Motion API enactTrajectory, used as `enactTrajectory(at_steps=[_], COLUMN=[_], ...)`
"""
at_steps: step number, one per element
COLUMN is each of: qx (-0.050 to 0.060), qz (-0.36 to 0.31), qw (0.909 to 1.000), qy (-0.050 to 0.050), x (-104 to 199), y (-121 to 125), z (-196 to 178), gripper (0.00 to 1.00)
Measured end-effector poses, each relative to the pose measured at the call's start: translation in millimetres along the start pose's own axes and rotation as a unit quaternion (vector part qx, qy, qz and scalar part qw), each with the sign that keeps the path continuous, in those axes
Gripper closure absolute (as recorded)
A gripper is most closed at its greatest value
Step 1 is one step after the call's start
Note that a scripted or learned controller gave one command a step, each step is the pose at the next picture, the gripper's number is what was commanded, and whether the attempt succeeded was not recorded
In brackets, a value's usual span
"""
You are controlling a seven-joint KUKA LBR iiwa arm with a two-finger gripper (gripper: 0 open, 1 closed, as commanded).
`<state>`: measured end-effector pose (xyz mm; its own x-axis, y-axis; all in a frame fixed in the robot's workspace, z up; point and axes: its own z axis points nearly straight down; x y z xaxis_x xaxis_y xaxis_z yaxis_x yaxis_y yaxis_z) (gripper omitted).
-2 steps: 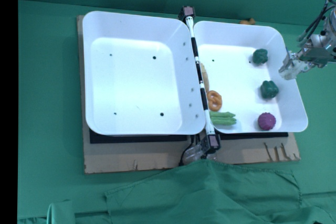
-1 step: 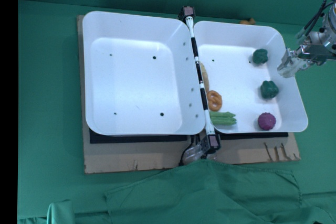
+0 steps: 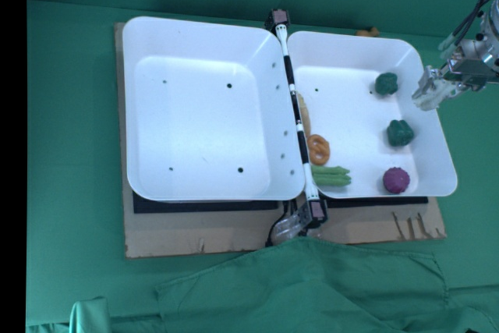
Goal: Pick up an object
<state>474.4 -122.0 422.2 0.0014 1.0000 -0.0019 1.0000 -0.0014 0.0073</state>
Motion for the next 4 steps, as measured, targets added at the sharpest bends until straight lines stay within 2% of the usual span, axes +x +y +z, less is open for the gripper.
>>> enactTrajectory(at_steps=[1,2,3,4], qx=[0.001,0.003,-0.001,0.006], qz=[0.0,0.001,0.002,0.001], qw=[1.0,1.0,1.0,1.0], qy=[0.0,0.001,-0.001,0.001], x=[6.6,-0.1,-1.1,-5.3], y=[0.7,-5.6,-4.7,30.8], z=[-7.3,0.1,-12.7,67.6], gripper=[1.0,1.0,1.0,1.0])
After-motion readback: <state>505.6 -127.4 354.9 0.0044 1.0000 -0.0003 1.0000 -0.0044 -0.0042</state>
